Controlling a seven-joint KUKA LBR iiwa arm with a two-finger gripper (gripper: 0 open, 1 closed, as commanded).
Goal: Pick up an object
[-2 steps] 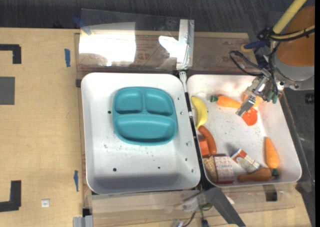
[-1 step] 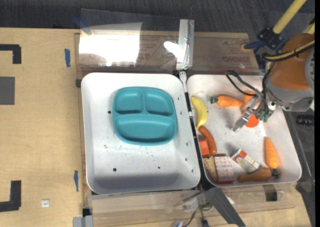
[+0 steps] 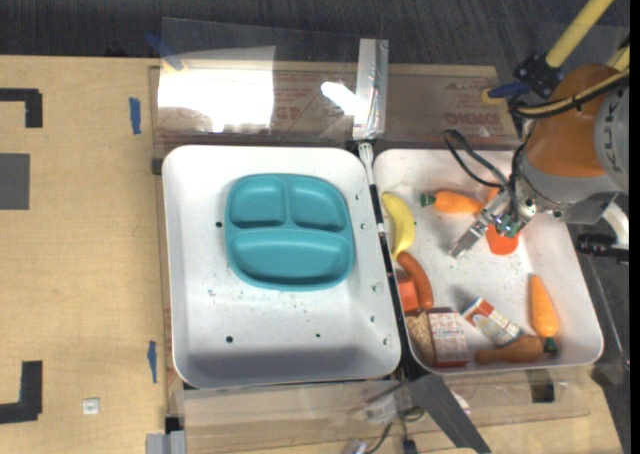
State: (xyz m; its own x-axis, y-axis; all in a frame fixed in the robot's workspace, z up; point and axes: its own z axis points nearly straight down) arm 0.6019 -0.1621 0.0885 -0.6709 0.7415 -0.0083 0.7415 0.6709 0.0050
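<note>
My gripper (image 3: pixel 481 226) hangs over the upper middle of the right bin (image 3: pixel 585 272), reaching in from the right below the orange band of the arm. A small red-orange object (image 3: pixel 504 242) lies right beside it, touching or nearly touching its lower right side. An orange carrot (image 3: pixel 455 203) lies just to the gripper's upper left. A yellow banana (image 3: pixel 400 223) rests along the bin's left wall. I cannot make out anything held in the gripper.
Lower in the right bin lie a red sausage (image 3: pixel 416 279), a printed box (image 3: pixel 446 333), a small carton (image 3: pixel 491 319), a brown sausage (image 3: pixel 510 349) and a second carrot (image 3: pixel 543 306). The left bin (image 3: pixel 190 272) holds a teal divided plate (image 3: pixel 290 230).
</note>
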